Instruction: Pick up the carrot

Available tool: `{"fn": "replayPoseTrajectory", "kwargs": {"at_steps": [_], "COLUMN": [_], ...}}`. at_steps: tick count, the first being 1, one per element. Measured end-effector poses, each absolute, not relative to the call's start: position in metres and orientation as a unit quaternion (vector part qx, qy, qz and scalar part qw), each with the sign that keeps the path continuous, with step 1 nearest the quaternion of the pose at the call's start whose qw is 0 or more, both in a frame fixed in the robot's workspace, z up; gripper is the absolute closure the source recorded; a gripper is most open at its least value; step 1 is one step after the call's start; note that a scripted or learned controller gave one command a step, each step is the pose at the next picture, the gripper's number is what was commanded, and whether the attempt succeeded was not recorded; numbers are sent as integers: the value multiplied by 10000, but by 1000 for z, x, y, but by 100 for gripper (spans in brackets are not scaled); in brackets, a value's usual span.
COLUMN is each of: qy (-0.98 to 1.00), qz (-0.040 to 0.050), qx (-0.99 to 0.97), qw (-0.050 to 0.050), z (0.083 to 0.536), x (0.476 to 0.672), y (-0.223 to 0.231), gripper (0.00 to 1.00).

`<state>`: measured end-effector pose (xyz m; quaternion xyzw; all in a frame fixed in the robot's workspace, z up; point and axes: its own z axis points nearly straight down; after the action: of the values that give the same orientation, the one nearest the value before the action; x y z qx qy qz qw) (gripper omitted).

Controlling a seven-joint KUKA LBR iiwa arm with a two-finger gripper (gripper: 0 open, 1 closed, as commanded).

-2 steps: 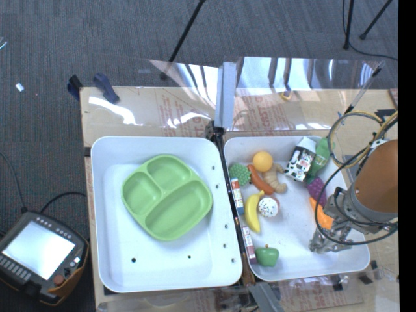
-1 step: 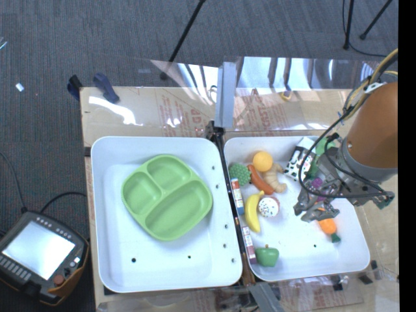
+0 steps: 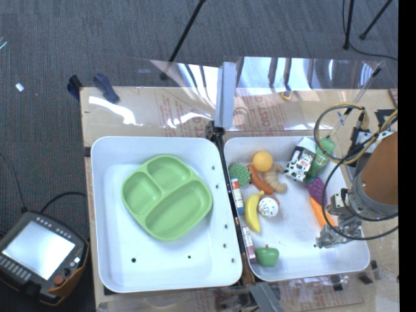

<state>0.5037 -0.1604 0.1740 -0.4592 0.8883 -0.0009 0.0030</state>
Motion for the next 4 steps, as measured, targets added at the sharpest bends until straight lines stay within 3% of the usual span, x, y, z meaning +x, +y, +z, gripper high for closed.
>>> {"fn": "replayPoseTrajectory", "kwargs": {"at_steps": [1,2,3,4], "qy": [8141,8706,8637,8371], "qz": [146,12,26,15], "qx": [-5805,-4919,-5040,-5470], "qw": [-50,19,8,17], "z": [165,297,285,359], "x": [491,506,476,477], "y": [-201,-186,-212,-213], "gripper": [100,100,100,100]}}
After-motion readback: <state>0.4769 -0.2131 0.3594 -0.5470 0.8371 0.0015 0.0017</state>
